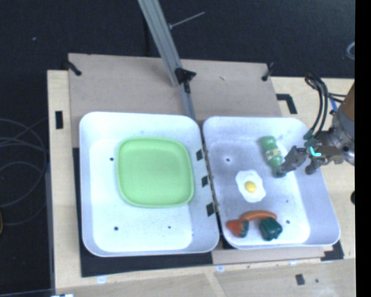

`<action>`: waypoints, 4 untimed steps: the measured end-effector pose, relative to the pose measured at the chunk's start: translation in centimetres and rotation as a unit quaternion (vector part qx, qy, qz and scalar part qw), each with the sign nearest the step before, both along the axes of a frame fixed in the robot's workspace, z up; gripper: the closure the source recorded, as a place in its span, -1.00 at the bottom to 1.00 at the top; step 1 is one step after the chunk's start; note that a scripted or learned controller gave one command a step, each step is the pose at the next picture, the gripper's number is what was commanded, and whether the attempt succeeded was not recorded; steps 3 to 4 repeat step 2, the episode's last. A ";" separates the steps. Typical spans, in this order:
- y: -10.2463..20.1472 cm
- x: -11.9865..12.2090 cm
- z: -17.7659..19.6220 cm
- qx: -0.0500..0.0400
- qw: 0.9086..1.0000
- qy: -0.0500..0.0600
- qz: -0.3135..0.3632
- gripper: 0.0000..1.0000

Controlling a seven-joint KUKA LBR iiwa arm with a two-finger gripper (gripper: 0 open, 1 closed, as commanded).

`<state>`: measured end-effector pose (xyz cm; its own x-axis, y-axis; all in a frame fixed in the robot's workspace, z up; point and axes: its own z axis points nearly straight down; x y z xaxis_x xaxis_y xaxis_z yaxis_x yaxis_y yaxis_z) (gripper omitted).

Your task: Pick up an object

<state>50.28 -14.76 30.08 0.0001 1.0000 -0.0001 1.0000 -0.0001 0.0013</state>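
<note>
Gripper (pixel 295 163) fingers spread, nothing between | green bottle (pixel 271 151) just left of fingertips, touching or nearly | bottle's long axis runs up-down in right bin (pixel 318 221)

Your arm (pixel 345 113) is cut off at the right edge. Gripper (pixel 300 161) fingertips too small to judge their spacing.

Even overhead light, slightly cool cast. Both white bins (pixel 142 124) read bright, near blown out on the floors, little texture left. Shadows short and soft under the green plate (pixel 154 171). Dark floor around the bench (pixel 130 79) goes almost black. Overall soft, low-res; small items' edges are fuzzy.
</note>
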 end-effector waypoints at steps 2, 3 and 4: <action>0.2 -0.8 -4.6 0.000 1.000 0.002 0.000 -1.00; 0.2 -0.8 -4.6 0.000 1.000 0.002 0.000 -1.00; 0.2 -0.8 -4.6 0.000 1.000 0.002 0.000 -1.00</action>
